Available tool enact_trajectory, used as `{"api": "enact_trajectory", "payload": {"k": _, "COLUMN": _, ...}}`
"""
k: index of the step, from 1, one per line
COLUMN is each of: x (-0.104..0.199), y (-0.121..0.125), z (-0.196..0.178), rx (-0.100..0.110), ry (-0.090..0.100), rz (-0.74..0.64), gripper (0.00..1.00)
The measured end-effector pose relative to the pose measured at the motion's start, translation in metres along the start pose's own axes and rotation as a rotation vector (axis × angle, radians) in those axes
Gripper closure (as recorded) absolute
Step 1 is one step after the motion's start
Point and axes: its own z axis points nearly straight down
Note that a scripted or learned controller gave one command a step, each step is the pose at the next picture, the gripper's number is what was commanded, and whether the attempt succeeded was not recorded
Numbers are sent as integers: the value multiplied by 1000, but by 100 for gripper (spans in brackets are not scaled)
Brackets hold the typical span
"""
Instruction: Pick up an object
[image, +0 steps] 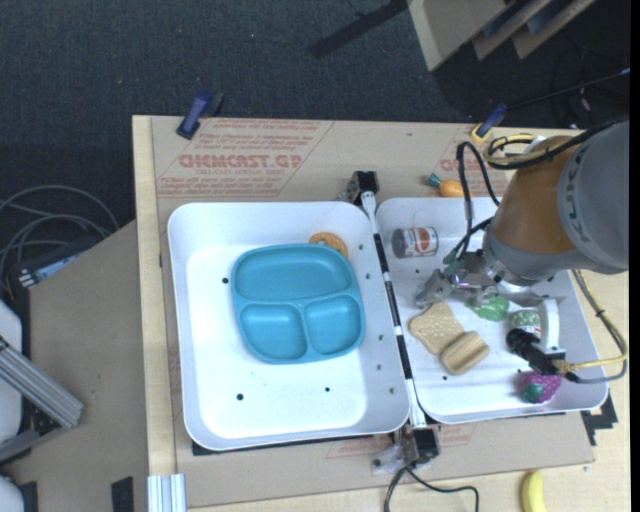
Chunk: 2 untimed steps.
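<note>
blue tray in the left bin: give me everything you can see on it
The blue tray is a light blue divided plate, plastic by its look, with rounded corners and three compartments: one wide one along the far side, two smaller ones on the near side. It lies flat and right way up, slightly rotated, in the middle of the left bin. A small round tan item sits against its far right corner. Nothing is visible in its compartments.

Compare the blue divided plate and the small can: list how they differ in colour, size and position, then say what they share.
The blue plate is far bigger than the can. The plate is plain blue; the can is silvery with a red label. The plate lies flat in the left bin, while the can lies on its side in the right bin. The plate has three compartments; the can has none. Both rest in white bins, apart from the gripper.
</note>
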Motion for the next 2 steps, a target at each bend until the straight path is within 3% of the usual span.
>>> {"api": "enact_trajectory", "payload": {"k": 1, "x": 0, "y": 1, "z": -11, "rx": -3, "ry": -2, "rz": 1, "gripper": 100}}
{"api": "enact_trajectory", "payload": {"k": 2, "x": 0, "y": 1, "z": -10, "rx": -3, "ry": -1, "rz": 1, "gripper": 0}}
